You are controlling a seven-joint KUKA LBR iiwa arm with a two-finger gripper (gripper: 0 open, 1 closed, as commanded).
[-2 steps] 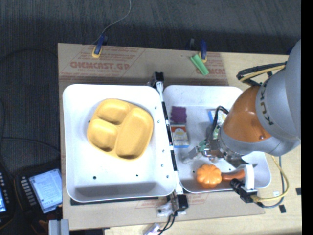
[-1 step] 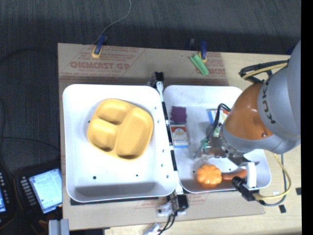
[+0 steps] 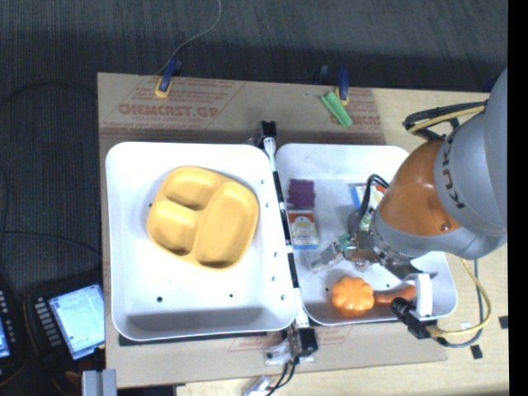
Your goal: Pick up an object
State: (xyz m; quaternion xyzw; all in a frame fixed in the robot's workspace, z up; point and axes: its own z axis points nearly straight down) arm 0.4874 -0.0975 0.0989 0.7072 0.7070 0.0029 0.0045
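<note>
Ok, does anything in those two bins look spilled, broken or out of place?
Nothing stands out. The yellow divided tray lies flat in the left bin. In the right bin, the purple item, small box and orange pumpkin rest apart, intact.

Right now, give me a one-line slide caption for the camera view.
KUKA arm's gripper hovers in the right bin above an orange pumpkin toy; yellow tray fills the left bin.

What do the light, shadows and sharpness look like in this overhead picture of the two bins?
Camera view: even, soft overhead light; the white left bin is bright but not blown out, with a grey shadow along its near wall; the yellow tray shows a mild sheen; the image is soft overall, so print on the small box is unreadable.
</note>
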